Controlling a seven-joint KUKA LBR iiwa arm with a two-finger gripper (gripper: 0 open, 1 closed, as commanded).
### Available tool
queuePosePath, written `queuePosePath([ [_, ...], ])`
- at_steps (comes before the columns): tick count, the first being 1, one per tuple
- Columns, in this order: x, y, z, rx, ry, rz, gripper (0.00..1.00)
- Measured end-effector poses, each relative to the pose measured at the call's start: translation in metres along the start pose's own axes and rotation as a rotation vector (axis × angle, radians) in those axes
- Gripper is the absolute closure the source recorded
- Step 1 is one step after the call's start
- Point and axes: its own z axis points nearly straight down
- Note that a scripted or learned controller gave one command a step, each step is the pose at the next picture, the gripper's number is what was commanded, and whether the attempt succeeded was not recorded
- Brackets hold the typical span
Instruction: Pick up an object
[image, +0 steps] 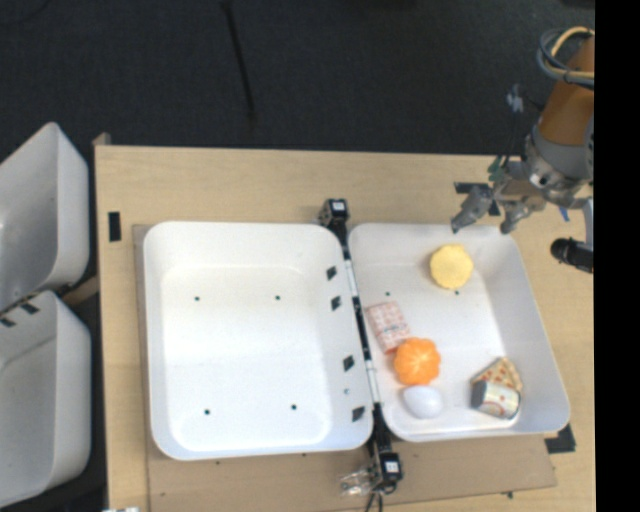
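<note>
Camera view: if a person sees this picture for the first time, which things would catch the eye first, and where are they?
Probably the orange ball, bright against the right bin, near its lower middle. Next comes the pale yellow round object in the same bin's upper part. Above it, the gripper hangs open over the bin's far edge, apart from every object, while the left bin draws little attention.

Views: one, fixed.
Position: above the bench (300, 180), well back.
Facing: down at a slant.
Coverage: left bin (160, 300) and right bin (530, 310) whole, side by side, floor beyond.
Arm (565, 120): enters at right edge.
</note>
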Motion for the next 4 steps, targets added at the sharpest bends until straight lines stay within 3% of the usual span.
queuePosePath([
  [1,-0.005,0.001,0.084,0.005,0.001,-0.003,0.00],
  [2,-0.005,0.003,0.095,0.009,0.004,-0.004,0.00],
  [4,0.032,0.000,0.104,0.005,-0.001,-0.001,0.00],
])
